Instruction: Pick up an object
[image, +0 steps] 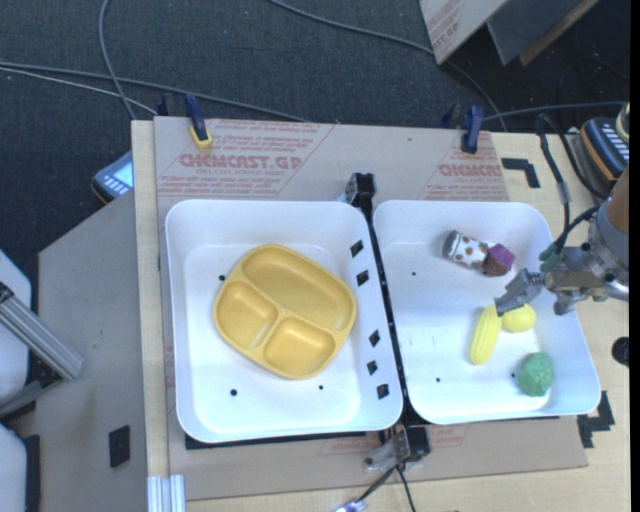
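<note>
Claw (540, 292) sits over the right bin (430, 385), near that bin's right wall, reaching in from the right edge of the camera view. Its two fingers look spread apart, one (517, 293) angled down toward the left, with nothing seen between them. Left fingertip is just above a small yellow lemon-like piece (519, 320); whether they touch cannot be told. Touching the lemon piece on its left is a yellow corn cob (484, 335), lying slightly tilted, long axis roughly toward and away from the camera. Below and right of both, near the bin's lower right corner, lies a green lumpy ball (535, 374), apart from the rest. Up toward the back of the bin lies a small speckled can (463, 248) on its side, with a purple piece (497, 261) against its right end. Left bin (200, 400) holds a yellow divided plate (285, 310), three compartments, set near the middle. Both bins rest on a cardboard sheet (260, 160) held by clamps (198, 125) at the back edge.
</note>
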